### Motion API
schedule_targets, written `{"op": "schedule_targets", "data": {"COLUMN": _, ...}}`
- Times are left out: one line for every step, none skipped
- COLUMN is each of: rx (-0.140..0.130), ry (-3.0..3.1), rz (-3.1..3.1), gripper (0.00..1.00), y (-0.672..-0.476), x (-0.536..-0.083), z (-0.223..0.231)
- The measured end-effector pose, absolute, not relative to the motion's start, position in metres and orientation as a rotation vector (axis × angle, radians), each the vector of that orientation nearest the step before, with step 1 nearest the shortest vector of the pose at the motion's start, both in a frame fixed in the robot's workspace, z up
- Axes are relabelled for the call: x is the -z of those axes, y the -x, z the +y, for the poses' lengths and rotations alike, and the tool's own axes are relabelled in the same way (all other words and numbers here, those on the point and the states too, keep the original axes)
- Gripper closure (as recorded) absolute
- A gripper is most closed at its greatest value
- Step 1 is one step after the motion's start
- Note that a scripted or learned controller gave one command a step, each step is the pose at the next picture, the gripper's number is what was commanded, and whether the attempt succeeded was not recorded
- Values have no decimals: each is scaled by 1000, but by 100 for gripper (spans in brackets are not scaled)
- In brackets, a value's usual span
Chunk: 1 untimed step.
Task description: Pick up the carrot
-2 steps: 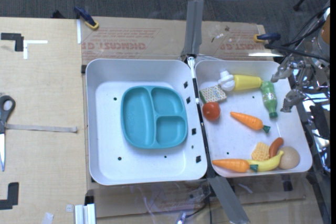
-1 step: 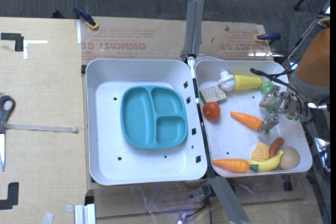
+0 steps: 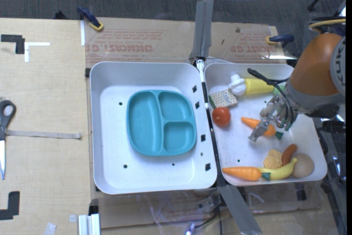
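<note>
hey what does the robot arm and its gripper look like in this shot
The arm enters from the right: a rounded, bulky link with a broad orange band, grey below it toward the wrist. A thin black cable arcs along its near side. The gripper is small, made of pale grey metal fingers, with a bit of green showing near its base.

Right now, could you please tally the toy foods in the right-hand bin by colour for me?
Orange: 2 (carrot, carrot at the end effector)
Red: 2 (tomato, sausage)
Yellow: 2 (banana, corn cob)
Tan: 3 (waffle, cracker, round piece)
Total: 9
</note>
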State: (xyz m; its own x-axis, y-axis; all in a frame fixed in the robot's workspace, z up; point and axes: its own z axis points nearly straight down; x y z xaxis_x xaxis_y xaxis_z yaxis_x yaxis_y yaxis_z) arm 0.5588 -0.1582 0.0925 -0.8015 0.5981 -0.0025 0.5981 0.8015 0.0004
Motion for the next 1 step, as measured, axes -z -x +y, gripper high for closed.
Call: {"op": "schedule_targets", "data": {"rx": 2, "ry": -981, "rz": 2976, "gripper": 100, "y": -561, "x": -103, "z": -158}}
